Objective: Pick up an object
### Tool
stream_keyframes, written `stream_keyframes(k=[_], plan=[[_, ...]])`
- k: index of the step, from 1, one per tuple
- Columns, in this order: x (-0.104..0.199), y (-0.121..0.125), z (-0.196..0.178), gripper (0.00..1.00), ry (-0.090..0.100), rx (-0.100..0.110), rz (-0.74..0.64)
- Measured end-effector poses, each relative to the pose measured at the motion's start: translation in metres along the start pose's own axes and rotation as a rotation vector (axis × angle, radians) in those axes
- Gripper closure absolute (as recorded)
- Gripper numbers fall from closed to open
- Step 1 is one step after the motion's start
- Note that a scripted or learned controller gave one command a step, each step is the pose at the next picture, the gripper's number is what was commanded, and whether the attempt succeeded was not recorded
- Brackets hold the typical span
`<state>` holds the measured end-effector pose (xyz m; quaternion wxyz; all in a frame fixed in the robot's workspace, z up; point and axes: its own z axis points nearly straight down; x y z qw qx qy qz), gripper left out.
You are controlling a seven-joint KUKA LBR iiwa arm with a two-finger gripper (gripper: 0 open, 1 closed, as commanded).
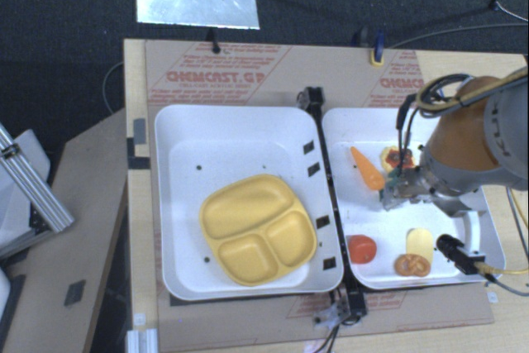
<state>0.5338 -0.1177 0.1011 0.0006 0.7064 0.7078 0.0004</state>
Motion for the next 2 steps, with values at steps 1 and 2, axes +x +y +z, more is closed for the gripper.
stream_keyframes(k=[1, 2], plan=[[-0.003, 0.006, -0.063, 1.0, -0.002, -0.006, -0.002], [0.005, 0.007, -0.11, 1.0, -0.001, -0.004, -0.004]])
